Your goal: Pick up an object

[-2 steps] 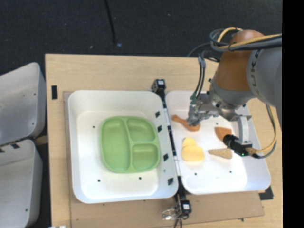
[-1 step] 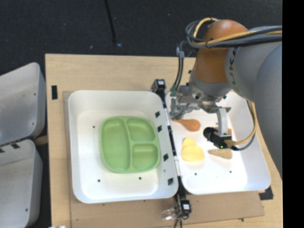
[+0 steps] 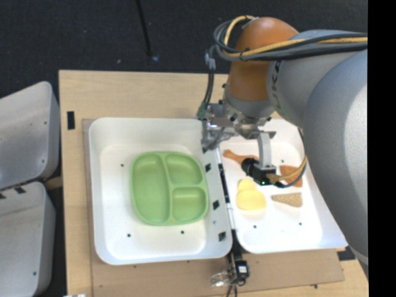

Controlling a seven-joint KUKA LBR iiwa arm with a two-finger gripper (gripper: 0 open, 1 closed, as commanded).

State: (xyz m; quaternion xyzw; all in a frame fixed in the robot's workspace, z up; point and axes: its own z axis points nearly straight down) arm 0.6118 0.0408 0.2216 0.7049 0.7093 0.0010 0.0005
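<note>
My gripper hangs below the orange wrist band over the back left of the right bin, close to the wall between the bins. Just in front of it lies a brown spoon-shaped piece. A pale yellow rounded object sits in the middle of the right bin, with a tan wedge to its right and an orange-brown piece behind the wedge. Nothing is seen held.
A green divided plate lies in the left bin. The arm's grey body covers the right bin's back right corner. The bins sit on a wooden board, with grey panels at the far left.
</note>
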